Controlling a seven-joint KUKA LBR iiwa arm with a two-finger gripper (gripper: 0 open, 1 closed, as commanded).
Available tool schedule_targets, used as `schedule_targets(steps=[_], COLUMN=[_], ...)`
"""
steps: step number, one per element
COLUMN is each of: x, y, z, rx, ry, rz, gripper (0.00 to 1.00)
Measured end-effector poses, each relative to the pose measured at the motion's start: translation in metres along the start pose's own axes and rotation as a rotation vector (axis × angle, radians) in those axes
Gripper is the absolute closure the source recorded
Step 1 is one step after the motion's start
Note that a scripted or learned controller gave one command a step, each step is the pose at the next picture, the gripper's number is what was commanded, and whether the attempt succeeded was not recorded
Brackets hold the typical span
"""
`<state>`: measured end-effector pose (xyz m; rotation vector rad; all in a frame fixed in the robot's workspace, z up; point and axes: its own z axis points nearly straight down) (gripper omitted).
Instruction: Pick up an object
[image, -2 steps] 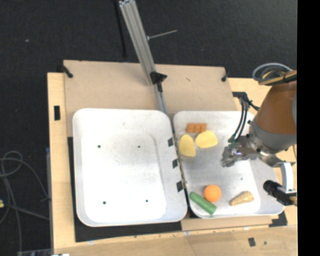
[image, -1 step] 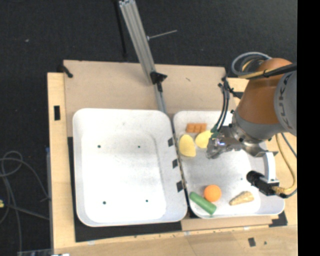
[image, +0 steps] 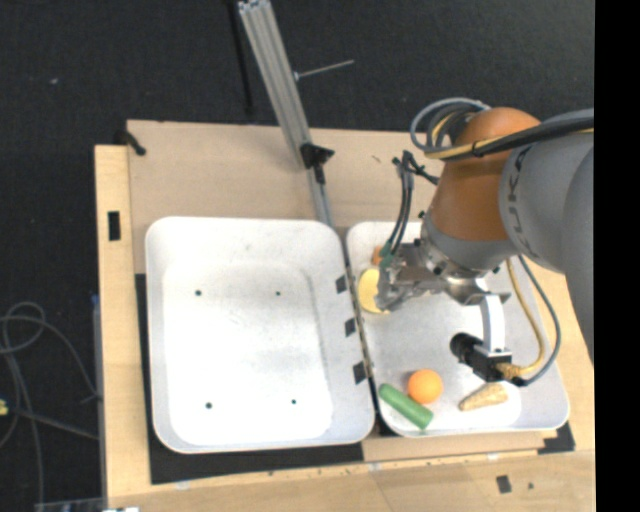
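Note:
My gripper (image: 393, 287) hangs low over the far left part of the right bin (image: 440, 330), close to its left wall. A yellow object (image: 369, 291) lies right beside it, against that wall, partly hidden by the gripper. An orange ball (image: 425, 386) sits near the bin's front, with a green cylinder (image: 405, 407) at its front left corner. A tan, cone-shaped piece (image: 484, 398) lies at the front right. A small orange-red thing (image: 379, 257) peeks out behind the gripper.
The left bin (image: 245, 330) lies beside the right one, sharing a rim with black clips. A slanted metal post (image: 285, 95) rises behind the bins. The arm's bulk covers the right bin's far right part.

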<state>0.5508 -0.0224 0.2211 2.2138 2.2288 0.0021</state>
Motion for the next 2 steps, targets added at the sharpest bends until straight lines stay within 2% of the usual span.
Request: schedule_targets(steps=[1,2], x=[0.054,0.101], y=[0.024,0.036], z=[0.002,-0.013], rx=[-0.001,-0.001], ry=[0.001,0.001], rz=[-0.001,-0.001], gripper=[1.00,1.00])
